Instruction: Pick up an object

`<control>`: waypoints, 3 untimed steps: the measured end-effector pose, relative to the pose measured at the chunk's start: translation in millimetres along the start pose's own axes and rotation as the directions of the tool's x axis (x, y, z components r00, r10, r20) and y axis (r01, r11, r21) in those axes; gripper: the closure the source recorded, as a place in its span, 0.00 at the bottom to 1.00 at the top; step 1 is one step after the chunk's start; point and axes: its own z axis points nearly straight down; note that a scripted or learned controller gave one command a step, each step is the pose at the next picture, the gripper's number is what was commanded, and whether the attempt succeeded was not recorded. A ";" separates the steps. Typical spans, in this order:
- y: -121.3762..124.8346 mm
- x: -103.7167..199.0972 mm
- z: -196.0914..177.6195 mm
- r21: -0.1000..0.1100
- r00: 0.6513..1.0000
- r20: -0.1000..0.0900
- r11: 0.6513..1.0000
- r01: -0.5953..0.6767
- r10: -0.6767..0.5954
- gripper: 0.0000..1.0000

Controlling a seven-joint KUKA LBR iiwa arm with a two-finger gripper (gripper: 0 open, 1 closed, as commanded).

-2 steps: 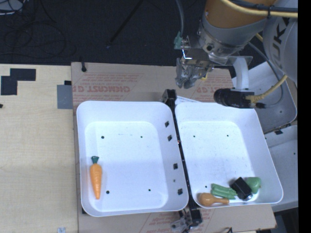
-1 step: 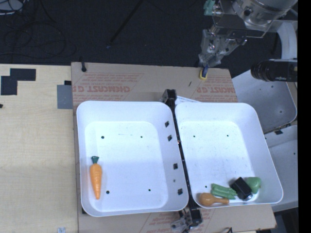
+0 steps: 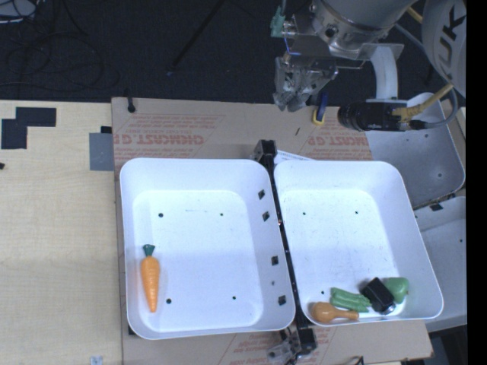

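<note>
A carrot (image 3: 150, 280) lies in the left bin (image 3: 190, 175), near its front-left corner. Right of that bin, the right bin (image 3: 342, 173) holds a black block (image 3: 377, 294) among green and tan pieces. The gripper (image 3: 293, 97) hangs beyond both bins, holding nothing.

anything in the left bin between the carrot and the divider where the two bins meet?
No. In the camera view, the orange toy carrot with a green top lies near the left white bin's left wall; bare white floor runs from it to the black divider strip.

"CHEMCAST GP" upside-down on cardboard (image 3: 183, 131)
</note>
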 end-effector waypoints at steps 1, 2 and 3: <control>12.8 -13.2 125.9 0.009 1.000 0.002 1.000 -0.003 0.003 1.00; 19.6 35.3 17.4 -0.016 1.000 -0.005 1.000 0.004 -0.004 1.00; 35.0 -20.4 152.2 0.009 1.000 0.004 1.000 -0.007 0.007 1.00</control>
